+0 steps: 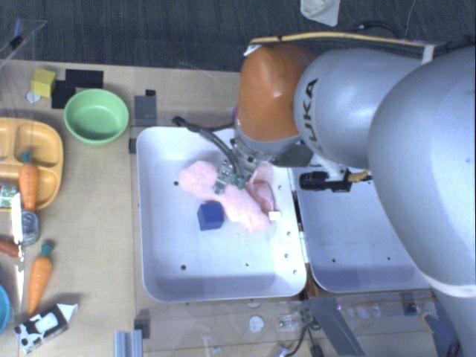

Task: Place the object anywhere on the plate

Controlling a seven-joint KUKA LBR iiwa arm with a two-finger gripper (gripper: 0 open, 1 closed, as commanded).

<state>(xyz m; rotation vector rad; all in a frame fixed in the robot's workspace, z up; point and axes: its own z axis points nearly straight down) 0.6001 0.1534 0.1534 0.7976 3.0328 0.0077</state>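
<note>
A pale pink plate [242, 207] lies flat in the left white bin [167, 270], a little right of the bin's middle. A small blue cube [211, 216] rests at the plate's left front edge, overlapping it slightly. My gripper [229, 178] hangs over the plate's back part, just behind and slightly right of the cube, with nothing visibly in it. The grey arm and its orange band [271, 95] hide the plate's far right portion. A darker pink patch [262, 193] shows beside the gripper; I cannot tell whether it is part of the plate.
The right white bin [357, 270] is mostly covered by the arm. A green bowl [96, 115], a yellow divided tray [44, 143], toy carrots [39, 274] and small items lie on the bench to the left. A tiny white piece [274, 216] sits by the plate's right edge.
</note>
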